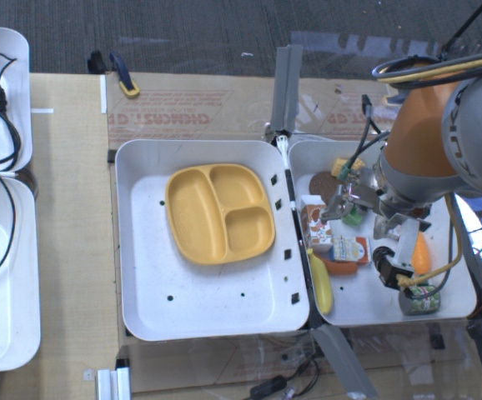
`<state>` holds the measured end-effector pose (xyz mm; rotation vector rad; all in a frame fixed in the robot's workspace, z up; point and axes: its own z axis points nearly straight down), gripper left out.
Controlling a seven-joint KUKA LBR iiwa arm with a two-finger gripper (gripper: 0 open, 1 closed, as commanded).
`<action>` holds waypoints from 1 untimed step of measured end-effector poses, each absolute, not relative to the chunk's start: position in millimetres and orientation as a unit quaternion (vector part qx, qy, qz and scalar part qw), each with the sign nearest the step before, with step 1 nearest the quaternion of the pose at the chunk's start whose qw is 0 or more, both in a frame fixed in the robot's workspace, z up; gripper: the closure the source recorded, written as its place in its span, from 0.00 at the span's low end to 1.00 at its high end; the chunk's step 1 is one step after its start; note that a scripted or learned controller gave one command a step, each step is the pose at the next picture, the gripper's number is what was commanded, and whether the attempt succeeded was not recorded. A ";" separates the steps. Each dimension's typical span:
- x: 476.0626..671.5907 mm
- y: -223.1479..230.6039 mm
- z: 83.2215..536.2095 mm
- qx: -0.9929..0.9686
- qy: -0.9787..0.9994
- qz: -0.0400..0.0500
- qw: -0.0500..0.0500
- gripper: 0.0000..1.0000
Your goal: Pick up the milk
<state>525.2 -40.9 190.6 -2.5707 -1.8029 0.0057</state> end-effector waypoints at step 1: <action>529.2 -94.9 185.4 -0.780 -0.626 0.002 0.000 0.00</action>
